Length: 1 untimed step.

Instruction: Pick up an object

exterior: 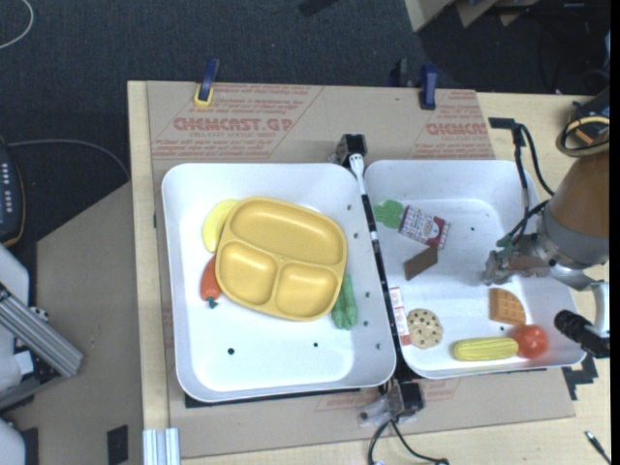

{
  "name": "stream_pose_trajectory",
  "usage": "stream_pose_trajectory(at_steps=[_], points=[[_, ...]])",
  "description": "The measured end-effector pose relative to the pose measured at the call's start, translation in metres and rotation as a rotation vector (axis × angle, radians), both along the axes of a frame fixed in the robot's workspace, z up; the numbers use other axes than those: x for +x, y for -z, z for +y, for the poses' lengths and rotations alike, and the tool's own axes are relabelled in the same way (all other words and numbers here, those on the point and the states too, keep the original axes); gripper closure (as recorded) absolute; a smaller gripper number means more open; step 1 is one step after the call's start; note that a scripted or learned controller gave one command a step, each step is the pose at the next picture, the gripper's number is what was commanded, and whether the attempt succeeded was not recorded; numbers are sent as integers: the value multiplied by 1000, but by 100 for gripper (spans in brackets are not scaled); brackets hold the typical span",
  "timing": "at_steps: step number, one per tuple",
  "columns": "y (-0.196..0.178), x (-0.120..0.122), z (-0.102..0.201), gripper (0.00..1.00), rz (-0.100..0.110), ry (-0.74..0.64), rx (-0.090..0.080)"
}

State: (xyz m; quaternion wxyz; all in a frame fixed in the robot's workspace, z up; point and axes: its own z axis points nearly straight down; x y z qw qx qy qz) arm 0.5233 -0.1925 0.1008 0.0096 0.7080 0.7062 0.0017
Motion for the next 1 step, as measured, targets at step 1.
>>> stream_pose_trajectory(at_steps=[1], points=[[-60,9,-1,100,11,-4,9]])
